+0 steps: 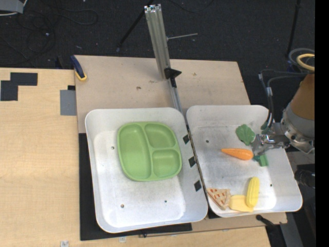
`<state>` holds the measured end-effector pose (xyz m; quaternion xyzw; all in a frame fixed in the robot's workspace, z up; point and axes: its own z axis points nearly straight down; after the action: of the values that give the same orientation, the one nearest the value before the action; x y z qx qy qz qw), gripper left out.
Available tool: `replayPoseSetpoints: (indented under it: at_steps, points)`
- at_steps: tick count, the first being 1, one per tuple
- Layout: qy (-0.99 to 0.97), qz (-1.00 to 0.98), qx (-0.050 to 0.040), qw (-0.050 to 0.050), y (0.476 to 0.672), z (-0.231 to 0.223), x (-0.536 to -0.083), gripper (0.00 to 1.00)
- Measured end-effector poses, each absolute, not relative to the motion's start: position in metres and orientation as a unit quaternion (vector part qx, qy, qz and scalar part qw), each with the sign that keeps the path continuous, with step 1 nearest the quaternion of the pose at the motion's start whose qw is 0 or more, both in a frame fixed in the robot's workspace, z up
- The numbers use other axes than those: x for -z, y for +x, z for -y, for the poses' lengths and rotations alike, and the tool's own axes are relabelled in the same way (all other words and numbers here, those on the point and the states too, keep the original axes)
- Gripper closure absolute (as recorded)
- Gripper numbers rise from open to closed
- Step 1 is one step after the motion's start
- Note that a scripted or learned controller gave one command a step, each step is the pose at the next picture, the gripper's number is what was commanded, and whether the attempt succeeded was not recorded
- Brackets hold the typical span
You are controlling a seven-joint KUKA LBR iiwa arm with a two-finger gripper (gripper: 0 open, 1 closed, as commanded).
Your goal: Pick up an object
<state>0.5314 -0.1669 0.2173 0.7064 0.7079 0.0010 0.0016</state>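
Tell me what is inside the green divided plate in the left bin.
All three compartments of the green divided plate show bare green plastic. The plate covers the bin floor beneath it.

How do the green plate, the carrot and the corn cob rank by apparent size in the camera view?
1. green plate
2. and 3. carrot and corn cob: these look alike, so I leave them unranked.

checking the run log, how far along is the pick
Done: the arm has reached into the right bin and the hand is low among the toys, by the carrot and a green piece. In hand: nothing visibly gripped; the carrot lies on the bin floor. Left: grasp and lift. The corn, the waffle and the green plate in the left bin sit untouched.
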Motion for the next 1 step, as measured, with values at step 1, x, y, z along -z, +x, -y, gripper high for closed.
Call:
replayPoseSetpoints:
  at_steps: [1]
  points:
    - [0.706, -0.708, -0.0003, 0.0, 0.5321, 0.1675, -0.2374, 1.0]
